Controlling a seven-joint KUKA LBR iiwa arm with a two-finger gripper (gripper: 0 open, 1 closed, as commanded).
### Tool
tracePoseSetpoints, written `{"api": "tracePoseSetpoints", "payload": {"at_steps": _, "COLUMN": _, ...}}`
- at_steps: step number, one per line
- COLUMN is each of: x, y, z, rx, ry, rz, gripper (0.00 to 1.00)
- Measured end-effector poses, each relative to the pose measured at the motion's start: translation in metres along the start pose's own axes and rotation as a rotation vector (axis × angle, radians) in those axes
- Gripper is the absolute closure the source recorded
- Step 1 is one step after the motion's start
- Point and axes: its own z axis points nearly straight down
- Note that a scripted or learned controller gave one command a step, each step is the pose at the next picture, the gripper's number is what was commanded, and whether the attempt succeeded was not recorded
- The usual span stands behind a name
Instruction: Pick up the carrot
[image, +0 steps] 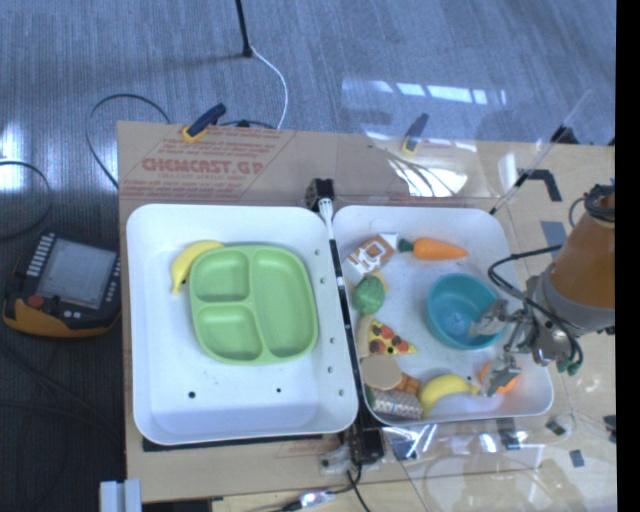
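The carrot (435, 250), orange with a green top, lies flat near the far wall of the right bin (520, 245), pointing right. My gripper (503, 345) hangs low over that bin's near right corner, just right of a teal bowl (460, 308). It is well short of the carrot, with the bowl between them. A small orange piece (500, 379) lies just below the gripper; nothing shows in its hold.
The right bin also holds a small carton (370, 253), a green item (368, 293), a pizza slice (386, 341), a round cookie (380, 372) and a yellow fruit (447, 388). In the left bin (150, 330) sit a green divided plate (250, 303) and a banana (188, 260).
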Motion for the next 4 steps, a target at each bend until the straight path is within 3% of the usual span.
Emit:
{"api": "tracePoseSetpoints", "payload": {"at_steps": 1, "x": 0.005, "y": -0.001, "z": -0.004, "rx": 0.002, "ry": 0.003, "rz": -0.184, "gripper": 0.00}}
{"api": "tracePoseSetpoints", "payload": {"at_steps": 2, "x": -0.002, "y": -0.001, "z": 0.029, "rx": 0.003, "ry": -0.006, "rz": -0.216, "gripper": 0.00}}
{"api": "tracePoseSetpoints", "payload": {"at_steps": 3, "x": -0.068, "y": 0.008, "z": -0.079, "rx": 0.005, "ry": -0.011, "rz": -0.406, "gripper": 0.00}}
{"api": "tracePoseSetpoints", "payload": {"at_steps": 4, "x": -0.024, "y": 0.004, "z": -0.056, "rx": -0.005, "ry": 0.002, "rz": -1.032, "gripper": 0.00}}
